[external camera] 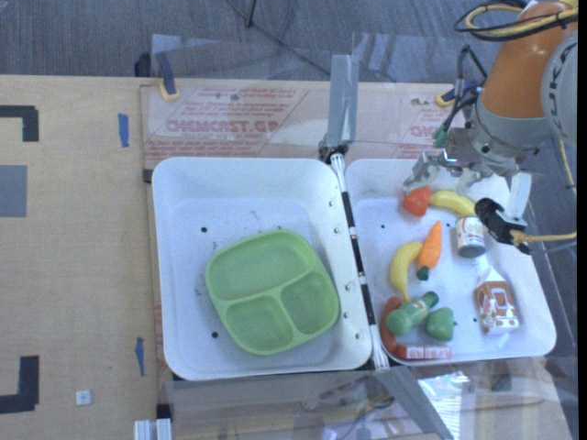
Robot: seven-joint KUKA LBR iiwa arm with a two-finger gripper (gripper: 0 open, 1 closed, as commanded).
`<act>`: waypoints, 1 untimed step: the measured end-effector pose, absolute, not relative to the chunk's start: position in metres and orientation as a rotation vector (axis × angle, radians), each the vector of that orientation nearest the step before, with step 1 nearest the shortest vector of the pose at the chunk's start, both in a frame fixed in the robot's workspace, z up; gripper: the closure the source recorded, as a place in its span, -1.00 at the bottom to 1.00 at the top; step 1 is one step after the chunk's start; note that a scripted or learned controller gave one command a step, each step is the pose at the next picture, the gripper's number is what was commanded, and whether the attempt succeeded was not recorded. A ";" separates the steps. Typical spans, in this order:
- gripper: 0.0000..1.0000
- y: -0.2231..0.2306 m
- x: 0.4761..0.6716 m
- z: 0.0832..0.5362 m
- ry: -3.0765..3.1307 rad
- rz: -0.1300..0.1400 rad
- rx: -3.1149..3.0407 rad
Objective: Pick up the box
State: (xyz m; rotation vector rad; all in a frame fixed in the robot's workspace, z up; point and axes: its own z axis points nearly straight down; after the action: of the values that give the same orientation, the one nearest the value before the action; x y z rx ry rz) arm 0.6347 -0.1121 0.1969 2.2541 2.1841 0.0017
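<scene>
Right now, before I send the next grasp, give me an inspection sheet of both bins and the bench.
Surface: wooden bench bearing two white bins, left bin and right bin, side by side.
Job's things: box, orange and white, lying in the right bin's near right part, apart from the end effector.
Clutter: green divided tray in the left bin; in the right bin two bananas, a carrot, a small can, a tomato, green toy food.
End effector: over the right bin's far edge, beside the tomato; nothing seen between it and the box.
Cables: yellow cable trailing from the wrist; black cables on the floor.
Surroundings: grey carpet, cardboard sheet behind the bins.
</scene>
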 end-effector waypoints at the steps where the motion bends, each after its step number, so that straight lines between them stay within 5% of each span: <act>1: -1.00 -0.140 0.514 0.153 2.177 -0.001 2.267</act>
State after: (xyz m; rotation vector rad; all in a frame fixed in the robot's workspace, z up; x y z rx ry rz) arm 0.5135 -0.1401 0.1530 2.2668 2.1766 -0.0007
